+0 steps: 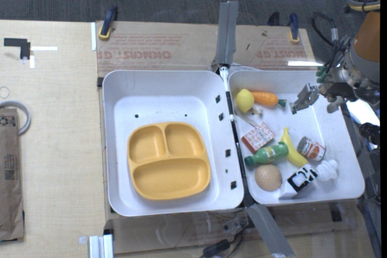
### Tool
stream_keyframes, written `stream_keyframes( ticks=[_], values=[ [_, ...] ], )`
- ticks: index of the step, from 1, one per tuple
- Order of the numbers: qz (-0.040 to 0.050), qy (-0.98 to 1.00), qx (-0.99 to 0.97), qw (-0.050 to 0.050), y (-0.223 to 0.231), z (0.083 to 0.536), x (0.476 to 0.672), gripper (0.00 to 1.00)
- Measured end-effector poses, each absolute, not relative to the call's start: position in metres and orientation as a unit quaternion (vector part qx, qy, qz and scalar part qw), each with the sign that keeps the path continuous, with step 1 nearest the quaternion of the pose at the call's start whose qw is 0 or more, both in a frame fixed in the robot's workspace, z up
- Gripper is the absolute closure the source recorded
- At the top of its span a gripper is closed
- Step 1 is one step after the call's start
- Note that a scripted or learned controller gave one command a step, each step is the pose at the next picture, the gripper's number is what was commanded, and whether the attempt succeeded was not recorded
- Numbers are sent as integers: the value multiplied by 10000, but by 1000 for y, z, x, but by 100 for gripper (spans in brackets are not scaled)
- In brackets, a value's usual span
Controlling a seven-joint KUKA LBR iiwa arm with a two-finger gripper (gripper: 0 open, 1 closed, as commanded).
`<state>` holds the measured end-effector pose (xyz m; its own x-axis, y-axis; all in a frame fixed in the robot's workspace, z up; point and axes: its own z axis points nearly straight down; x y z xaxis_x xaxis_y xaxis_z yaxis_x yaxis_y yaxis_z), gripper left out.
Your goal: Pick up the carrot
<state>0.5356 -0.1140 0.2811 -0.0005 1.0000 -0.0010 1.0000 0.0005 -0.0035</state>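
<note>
The orange carrot (pixel 264 98) lies flat near the back of the right bin (pixel 354 157), its green stem end pointing right and its other end against a yellow lemon (pixel 244 99). My gripper (pixel 315 104) hangs over the bin's back right part, just right of the carrot's stem end and apart from it. Its two fingers are spread open, and nothing is between them.
Around the carrot in the right bin are a small red-and-white box (pixel 258 136), a green bottle (pixel 266 154), a banana (pixel 292 149), a can (pixel 311 148), a tan round item (pixel 268 177) and a black-and-white object (pixel 308 176). The left bin (pixel 115 130) holds a yellow divided plate (pixel 169 159).
</note>
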Motion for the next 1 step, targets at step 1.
stream_keyframes(
  ticks=[1],
  values=[
    [14, -7129, -7013, 3, -89, 241, 591, 0]
  ],
)
